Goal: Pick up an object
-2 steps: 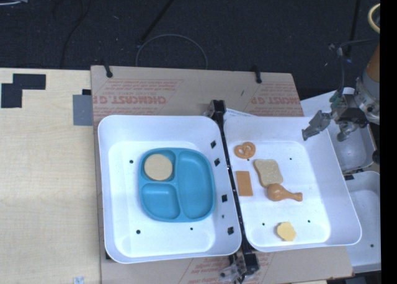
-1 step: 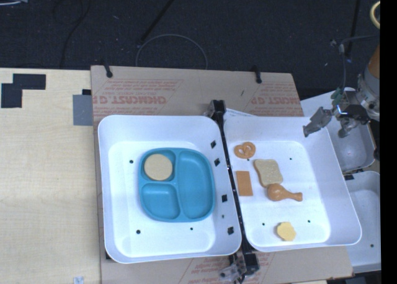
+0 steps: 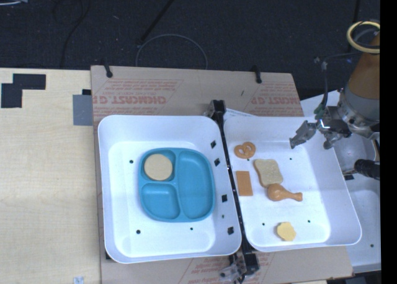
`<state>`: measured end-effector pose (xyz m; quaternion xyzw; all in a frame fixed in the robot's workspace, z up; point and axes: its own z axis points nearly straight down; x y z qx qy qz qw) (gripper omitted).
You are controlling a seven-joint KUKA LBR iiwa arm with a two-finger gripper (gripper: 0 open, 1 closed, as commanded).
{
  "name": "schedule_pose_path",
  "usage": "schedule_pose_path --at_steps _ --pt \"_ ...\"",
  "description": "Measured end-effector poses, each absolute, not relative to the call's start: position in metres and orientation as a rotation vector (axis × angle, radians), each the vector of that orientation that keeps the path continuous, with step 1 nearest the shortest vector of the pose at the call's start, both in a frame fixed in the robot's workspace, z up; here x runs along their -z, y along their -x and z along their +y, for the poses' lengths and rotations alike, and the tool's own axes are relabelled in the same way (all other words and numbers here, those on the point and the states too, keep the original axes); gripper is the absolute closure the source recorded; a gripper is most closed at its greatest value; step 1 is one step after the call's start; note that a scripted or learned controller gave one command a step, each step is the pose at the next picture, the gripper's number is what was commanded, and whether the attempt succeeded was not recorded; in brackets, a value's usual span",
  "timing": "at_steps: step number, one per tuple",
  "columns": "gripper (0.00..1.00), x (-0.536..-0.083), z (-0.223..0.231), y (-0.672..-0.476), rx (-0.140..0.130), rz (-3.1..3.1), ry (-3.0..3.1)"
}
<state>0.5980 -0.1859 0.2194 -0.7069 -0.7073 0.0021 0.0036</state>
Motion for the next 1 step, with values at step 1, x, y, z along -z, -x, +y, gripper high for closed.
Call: schedule_pose_path --at_steps 1 --pt "0.00 -0.1555 -0.1845 -0.6003 -0.006 -2.217 2.217"
